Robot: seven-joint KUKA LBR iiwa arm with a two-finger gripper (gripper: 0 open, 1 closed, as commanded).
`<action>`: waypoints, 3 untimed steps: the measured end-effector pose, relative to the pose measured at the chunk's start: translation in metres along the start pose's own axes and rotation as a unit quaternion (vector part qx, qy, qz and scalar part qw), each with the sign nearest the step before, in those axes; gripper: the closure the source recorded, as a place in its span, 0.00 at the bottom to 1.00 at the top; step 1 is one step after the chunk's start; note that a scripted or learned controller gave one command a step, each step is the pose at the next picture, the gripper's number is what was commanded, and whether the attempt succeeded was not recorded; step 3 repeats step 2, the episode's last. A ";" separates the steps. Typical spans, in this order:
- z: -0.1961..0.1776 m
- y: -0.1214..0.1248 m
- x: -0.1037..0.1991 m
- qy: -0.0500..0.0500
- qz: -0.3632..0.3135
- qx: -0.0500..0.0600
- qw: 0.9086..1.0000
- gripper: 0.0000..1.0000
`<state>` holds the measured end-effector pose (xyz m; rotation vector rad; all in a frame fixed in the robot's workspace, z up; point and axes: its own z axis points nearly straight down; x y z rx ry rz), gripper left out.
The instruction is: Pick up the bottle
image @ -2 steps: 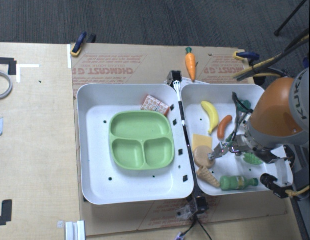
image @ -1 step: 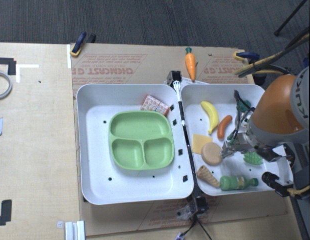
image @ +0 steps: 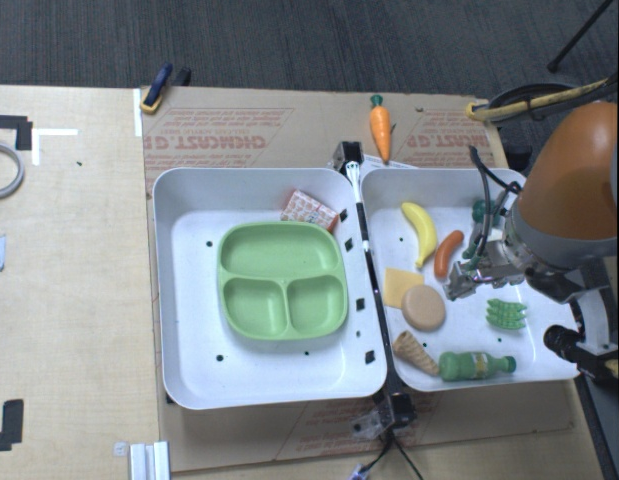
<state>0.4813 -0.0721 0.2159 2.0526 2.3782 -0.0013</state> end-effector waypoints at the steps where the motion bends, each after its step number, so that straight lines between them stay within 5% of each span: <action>1: 0.019 0.008 0.080 0.000 -0.026 0.001 1.000 1.00; 2: 0.024 0.022 0.146 0.000 -0.008 0.000 1.000 1.00; 3: 0.024 0.022 0.146 0.000 -0.008 0.000 1.000 1.00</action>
